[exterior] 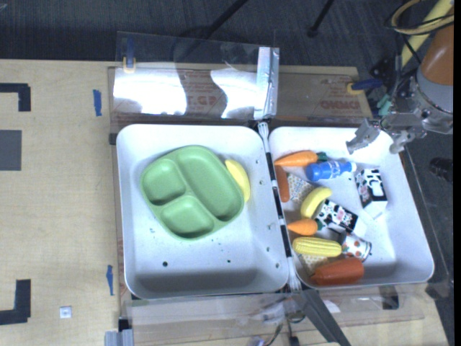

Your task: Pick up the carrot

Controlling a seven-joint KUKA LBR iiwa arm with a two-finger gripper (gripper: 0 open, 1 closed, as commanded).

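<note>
The open, empty gripper (377, 138) hangs over the right bin's (403, 225) far right corner, while the carrot (295, 158) lies well to its left near the far left corner, long axis running across the bin toward the gripper.

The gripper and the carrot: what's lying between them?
In the camera view, only bare white bin floor separates the gripper from the carrot.

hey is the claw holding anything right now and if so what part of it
Nothing is held. The claw hangs open above the right bin's far corner, with nothing between its fingers; the carrot lies in that bin, apart from it.
</note>
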